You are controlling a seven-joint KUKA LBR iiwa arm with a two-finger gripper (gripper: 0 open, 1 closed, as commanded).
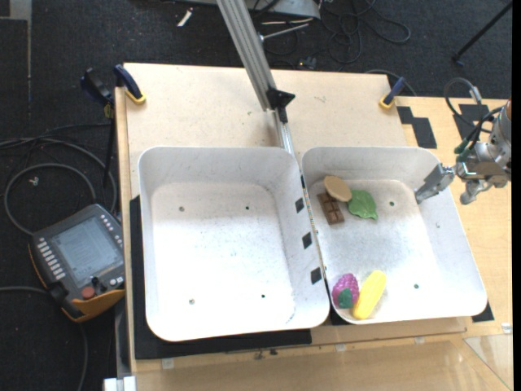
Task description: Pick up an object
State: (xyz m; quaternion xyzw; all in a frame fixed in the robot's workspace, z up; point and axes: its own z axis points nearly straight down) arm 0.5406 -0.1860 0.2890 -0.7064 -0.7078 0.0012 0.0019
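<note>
A yellow toy corn cob (369,293) lies at the near rim of the right bin (456,243), touching a purple and green toy (346,290) on its left side. The gripper (453,182) hangs over that bin's far right rim, its two fingers spread apart with nothing between them, well apart from the corn. Toward the bin's far left corner sit a green leafy toy (363,204), a tan disc (338,189) and a brown chocolate bar (331,210), clustered together.

arm — at right edge | end effector (453,187) — fingers spread, holding nothing
</note>
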